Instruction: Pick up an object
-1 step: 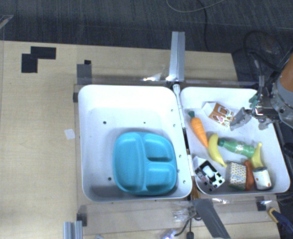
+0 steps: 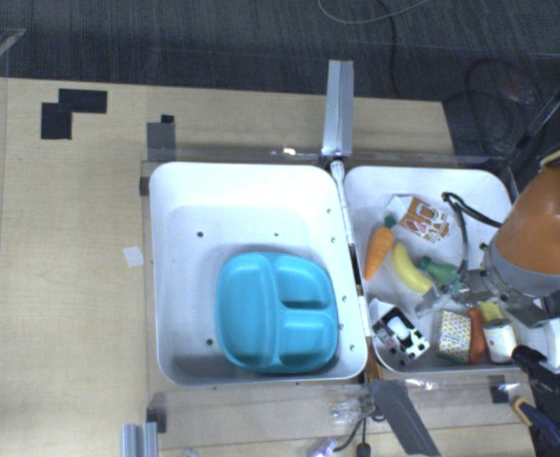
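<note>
Reaching in from the right, the arm (image 2: pixel 545 231) sets its gripper (image 2: pixel 461 293) low over the right bin (image 2: pixel 366 198), among a banana (image 2: pixel 410 268), carrot (image 2: pixel 379 248) and snack packet (image 2: pixel 423 220); whether it is open or closed I cannot tell. A blue tray (image 2: pixel 278 312) lies in the left bin (image 2: pixel 194 208)

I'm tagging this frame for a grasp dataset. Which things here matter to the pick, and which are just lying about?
Part of the job:
- gripper, low in the right bin
- candidates in that bin: carrot, banana, snack packet, black-and-white toy

Just lying about:
- blue divided plate in the left bin
- black cable on the dark floor
- black markers on the bench
</note>
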Controlling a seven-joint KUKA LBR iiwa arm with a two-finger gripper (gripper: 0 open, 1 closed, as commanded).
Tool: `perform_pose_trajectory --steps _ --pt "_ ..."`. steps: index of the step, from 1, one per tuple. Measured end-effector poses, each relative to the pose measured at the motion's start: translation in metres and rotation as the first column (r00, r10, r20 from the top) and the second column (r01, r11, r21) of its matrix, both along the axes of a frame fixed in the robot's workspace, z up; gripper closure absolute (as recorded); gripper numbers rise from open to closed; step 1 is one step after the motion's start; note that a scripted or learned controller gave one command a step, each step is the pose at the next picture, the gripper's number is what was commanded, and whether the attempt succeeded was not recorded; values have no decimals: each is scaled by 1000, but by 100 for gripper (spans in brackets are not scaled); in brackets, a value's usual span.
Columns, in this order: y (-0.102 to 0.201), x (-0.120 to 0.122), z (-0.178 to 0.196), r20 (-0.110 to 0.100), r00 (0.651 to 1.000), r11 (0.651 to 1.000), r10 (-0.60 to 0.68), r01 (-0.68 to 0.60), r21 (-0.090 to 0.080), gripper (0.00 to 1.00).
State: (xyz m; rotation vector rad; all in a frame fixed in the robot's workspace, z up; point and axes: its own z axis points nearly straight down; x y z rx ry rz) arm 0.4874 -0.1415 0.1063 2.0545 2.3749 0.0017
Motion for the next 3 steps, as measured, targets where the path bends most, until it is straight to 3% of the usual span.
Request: perform_pose_trajectory --steps 1,2,3 --pt "53 97 -16 14 991 991 136 -136 -1 0" --pt "54 99 -4 19 990 990 139 -139 0 100" --pt "122 126 80 5 980 980 201 -201 -1 100"
